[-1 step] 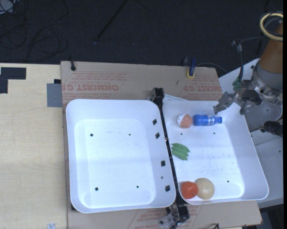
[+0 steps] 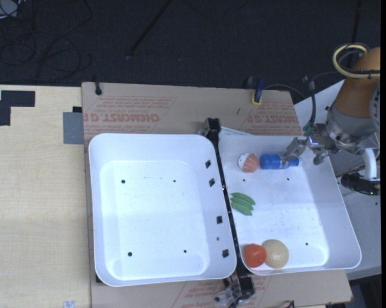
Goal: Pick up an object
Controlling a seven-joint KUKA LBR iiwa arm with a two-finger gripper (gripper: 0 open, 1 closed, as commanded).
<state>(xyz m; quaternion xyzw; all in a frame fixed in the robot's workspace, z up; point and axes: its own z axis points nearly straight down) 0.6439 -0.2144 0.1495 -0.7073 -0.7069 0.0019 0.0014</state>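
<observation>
The right bin [image 2: 334,210] holds several small objects. A blue cylinder [image 2: 274,162] lies near its far wall, with an orange-and-white piece [image 2: 247,163] just to its left. A green pod-like item [image 2: 242,202] lies close to the divider. At the near edge a red object [image 2: 254,255] touches a beige ball [image 2: 276,253]. My gripper [image 2: 306,152] hangs at the far right of this bin, open, nothing between its fingers. Its left fingertip [image 2: 291,154] is right by the blue cylinder's right end.
The left bin [image 2: 103,172] sits beside the right one, with a black divider [image 2: 222,191] and clips between them. Both rest on a cardboard sheet [image 2: 154,111]. Cables and a yellow loop [image 2: 348,53] hang near the arm at the right.
</observation>
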